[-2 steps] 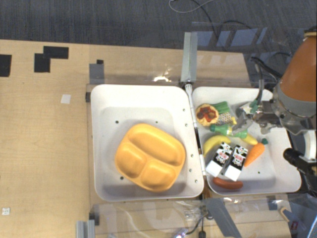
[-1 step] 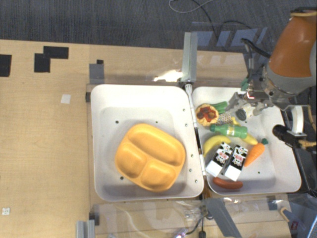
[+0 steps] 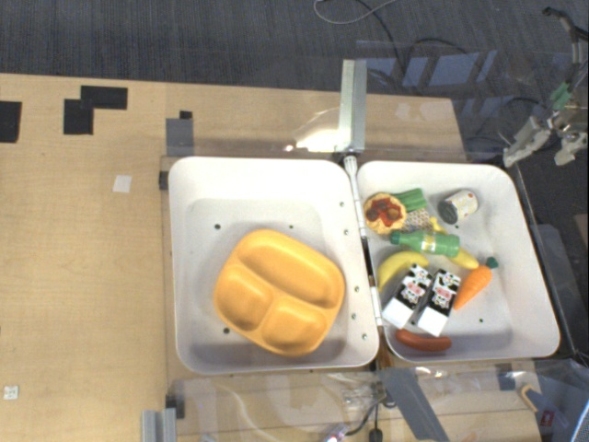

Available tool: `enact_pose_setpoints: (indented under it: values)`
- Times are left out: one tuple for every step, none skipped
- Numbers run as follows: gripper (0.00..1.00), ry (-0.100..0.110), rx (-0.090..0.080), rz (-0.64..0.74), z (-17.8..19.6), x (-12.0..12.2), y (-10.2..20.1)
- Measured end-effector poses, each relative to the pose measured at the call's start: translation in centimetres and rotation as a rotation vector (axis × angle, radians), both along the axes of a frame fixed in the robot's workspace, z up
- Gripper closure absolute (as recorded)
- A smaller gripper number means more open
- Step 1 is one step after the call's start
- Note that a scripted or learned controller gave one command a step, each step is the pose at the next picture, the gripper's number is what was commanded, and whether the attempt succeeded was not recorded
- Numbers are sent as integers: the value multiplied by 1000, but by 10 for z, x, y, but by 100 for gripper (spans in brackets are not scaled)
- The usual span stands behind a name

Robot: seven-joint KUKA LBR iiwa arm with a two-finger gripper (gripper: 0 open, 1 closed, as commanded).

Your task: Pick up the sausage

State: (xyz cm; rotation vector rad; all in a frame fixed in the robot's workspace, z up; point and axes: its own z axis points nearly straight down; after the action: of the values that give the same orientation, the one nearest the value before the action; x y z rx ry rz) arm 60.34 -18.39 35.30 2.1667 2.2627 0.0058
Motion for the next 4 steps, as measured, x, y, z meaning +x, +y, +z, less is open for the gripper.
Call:
enact_pose_setpoints:
  values:
    - [100,-7,-3,6,12,2,1]
    - [100,4,1,9,-21,-4,1]
    - [100,4,3,-96,-39,-22,33]
    - [100,-1,0,-13,85,-11,-7]
